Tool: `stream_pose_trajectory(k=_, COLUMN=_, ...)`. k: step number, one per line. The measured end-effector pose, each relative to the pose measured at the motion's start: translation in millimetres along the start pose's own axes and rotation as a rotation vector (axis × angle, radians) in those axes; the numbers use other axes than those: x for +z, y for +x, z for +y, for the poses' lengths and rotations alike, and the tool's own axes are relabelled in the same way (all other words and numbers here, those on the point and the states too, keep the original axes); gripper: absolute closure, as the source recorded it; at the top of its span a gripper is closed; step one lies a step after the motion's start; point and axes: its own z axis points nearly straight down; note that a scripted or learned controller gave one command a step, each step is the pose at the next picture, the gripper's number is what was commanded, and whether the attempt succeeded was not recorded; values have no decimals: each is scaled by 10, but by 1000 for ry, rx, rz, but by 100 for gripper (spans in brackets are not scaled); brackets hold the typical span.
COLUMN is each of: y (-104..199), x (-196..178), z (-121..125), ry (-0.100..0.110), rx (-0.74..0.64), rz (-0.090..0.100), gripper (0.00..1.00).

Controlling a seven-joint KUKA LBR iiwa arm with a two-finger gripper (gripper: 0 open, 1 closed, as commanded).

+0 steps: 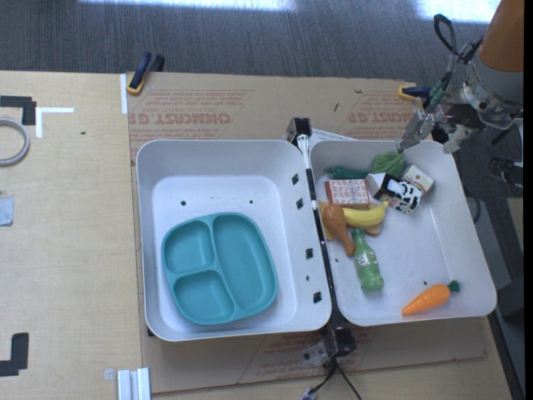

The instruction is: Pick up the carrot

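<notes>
Camera view, one carrot (428, 298), two bins (218, 161)

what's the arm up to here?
It's after the carrot, which lies untouched at the near right corner of the right bin. The pincer hangs over that bin's far edge, above the pile of toy food, nothing visibly in it. The left bin holds a teal divided plate.
</notes>
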Motion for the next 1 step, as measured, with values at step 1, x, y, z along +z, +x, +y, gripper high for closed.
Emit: stream_pose_trajectory(k=1, y=-537, x=957, z=-871, ry=0, rx=126, rz=1, gripper=0)
